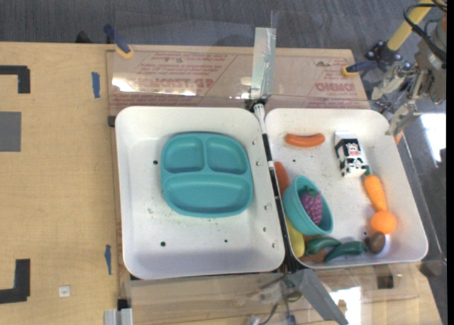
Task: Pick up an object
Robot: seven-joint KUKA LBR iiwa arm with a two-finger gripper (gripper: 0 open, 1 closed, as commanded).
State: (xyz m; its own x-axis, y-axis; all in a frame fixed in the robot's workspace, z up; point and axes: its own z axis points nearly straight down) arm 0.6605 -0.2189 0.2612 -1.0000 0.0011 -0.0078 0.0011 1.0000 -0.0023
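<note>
Likely best pick: the carrot (374, 191), loose in the right bin (411, 196) near its right wall. Looks like light, rigid, smooth plastic, so slippery; tapered, so pinch across the thick middle. Sausage (305, 140) is similar, rounder. Teal bowl (306, 208) is thin-rimmed and tilted. Claw (401, 112) sits at the bin's top-right corner; can't tell its state.

Robotics lab | plywood worktop (57, 174) with blue tape marks (95, 84) | two white bins (135, 245) | cabled rig (415, 68) at right
</note>
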